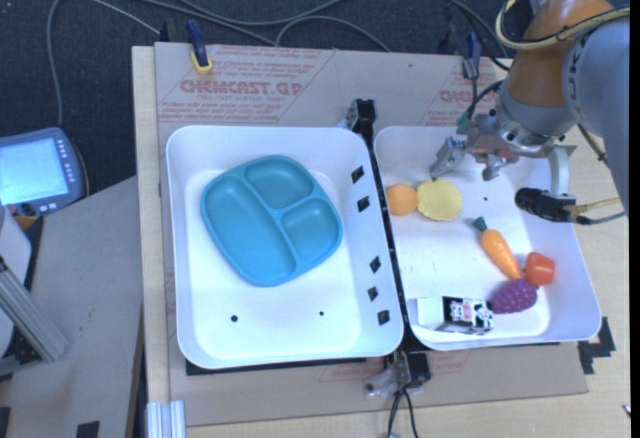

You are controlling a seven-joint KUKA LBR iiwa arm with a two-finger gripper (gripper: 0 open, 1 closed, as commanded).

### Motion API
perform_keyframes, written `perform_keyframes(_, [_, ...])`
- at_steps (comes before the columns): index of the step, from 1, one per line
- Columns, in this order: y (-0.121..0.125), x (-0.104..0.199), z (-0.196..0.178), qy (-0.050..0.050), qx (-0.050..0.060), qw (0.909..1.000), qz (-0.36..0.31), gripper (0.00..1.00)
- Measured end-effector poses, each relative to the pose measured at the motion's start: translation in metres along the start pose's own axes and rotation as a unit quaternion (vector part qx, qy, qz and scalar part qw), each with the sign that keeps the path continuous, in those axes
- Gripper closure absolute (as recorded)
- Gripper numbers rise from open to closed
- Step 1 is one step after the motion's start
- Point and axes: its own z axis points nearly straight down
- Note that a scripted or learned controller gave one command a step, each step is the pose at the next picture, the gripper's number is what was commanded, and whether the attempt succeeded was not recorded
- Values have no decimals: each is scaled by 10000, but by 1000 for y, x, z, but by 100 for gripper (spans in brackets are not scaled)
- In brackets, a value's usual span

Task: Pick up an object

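Yellow toy (pixel 439 199) just below jaws (pixel 470 162)

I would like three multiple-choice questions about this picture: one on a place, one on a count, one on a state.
1. Where does the blue plate lie?
A. in the left bin
B. in the right bin
C. on the bare bench

2. How many things lie in the right bin?
A. two
B. four
C. six

3. What is the gripper doing?
A. holding the carrot
B. holding nothing, above the right bin's far end
C. pressing on the blue plate

Answers:
1. A, the plate lies inside the left bin.
2. C, they are the orange ball, yellow piece, carrot, red piece, grapes and small carton.
3. B, nothing shows between its fingers.
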Motion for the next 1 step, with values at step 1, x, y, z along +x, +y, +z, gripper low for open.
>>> perform_keyframes(1, [0, 1, 36, 0, -5, 10000, -2, 0])
